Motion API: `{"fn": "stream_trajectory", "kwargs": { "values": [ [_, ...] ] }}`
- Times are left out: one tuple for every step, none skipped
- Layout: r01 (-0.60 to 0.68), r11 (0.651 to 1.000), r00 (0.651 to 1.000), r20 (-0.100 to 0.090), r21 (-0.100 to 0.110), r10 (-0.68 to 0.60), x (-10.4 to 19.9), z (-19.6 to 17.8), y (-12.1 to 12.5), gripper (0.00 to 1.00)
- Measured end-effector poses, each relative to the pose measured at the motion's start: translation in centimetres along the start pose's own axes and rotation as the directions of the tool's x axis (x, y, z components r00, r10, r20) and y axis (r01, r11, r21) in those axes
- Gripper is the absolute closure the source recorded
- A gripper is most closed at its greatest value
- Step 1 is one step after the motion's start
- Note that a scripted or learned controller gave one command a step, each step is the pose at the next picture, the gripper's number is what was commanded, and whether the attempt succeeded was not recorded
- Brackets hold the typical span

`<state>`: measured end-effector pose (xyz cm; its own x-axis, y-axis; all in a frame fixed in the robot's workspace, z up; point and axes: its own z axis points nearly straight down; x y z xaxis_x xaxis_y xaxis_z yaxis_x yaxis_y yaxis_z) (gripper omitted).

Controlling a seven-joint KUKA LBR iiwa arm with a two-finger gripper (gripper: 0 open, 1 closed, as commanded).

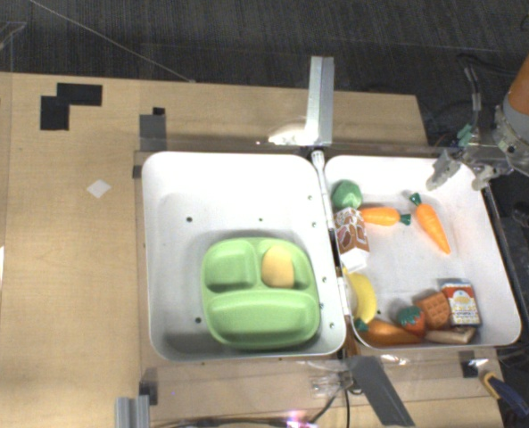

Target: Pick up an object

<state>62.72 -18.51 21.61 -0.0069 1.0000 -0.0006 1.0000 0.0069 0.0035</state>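
My gripper (460, 175) hangs over the far right corner of the right bin (478, 257). Its two fingers are spread, so it is open with nothing between them. Just below and to its left lies an orange carrot (433, 226) with a green top. A second carrot (380, 216) lies sideways beside a green round vegetable (346, 193). A brown-and-white carton (351, 236) and a banana (363, 296) lie along the bin's left wall. At the near edge sit a waffle piece (433, 308), a small labelled can (461, 303) and an orange-red fruit (389, 332).
The left bin (184, 203) holds a green divided plate (255, 306) with a yellow egg-shaped item (278, 266) in its upper right compartment. A metal post (320, 96) stands behind the divider between the bins. White floor shows in the right bin's middle.
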Motion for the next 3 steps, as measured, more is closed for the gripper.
{"fn": "stream_trajectory", "kwargs": {
  "values": [
    [-0.043,0.999,0.999,0.0,-0.003,0.043,2.6,10.6,-1.6,0.0],
    [-0.036,0.999,0.999,0.002,-0.009,0.036,3.5,12.6,-2.0,0.0],
    [-0.034,0.999,0.999,-0.001,-0.018,0.034,3.7,11.2,-1.7,1.0]
  ]
}}
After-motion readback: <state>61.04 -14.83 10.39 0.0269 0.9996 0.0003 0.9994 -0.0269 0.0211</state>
